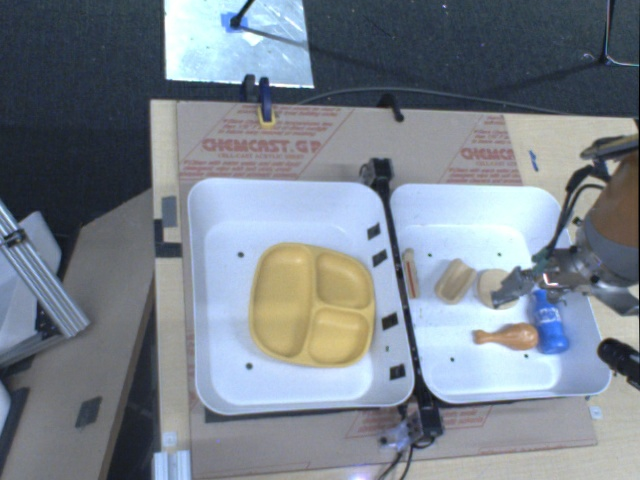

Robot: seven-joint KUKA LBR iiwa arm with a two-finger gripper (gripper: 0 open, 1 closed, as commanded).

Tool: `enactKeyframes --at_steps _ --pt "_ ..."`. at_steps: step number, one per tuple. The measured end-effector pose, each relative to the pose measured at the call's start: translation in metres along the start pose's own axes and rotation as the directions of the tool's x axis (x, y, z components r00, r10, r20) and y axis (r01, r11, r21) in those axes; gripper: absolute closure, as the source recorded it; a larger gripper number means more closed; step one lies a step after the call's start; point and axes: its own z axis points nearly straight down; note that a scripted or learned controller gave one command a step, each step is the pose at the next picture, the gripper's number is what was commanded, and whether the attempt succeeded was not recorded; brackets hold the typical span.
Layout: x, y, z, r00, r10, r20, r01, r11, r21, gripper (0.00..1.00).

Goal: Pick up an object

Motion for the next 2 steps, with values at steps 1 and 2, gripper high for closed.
enactKeyframes --at_steps 1,2 --pt "-0.003 0.0 0.042 1.0 0.002 -0.001 -0.002 1.0 0.003 0.0" --pt "-0.009 0.007 0.096 1.0 0.002 -0.001 -0.002 1.0 0.004 0.0"
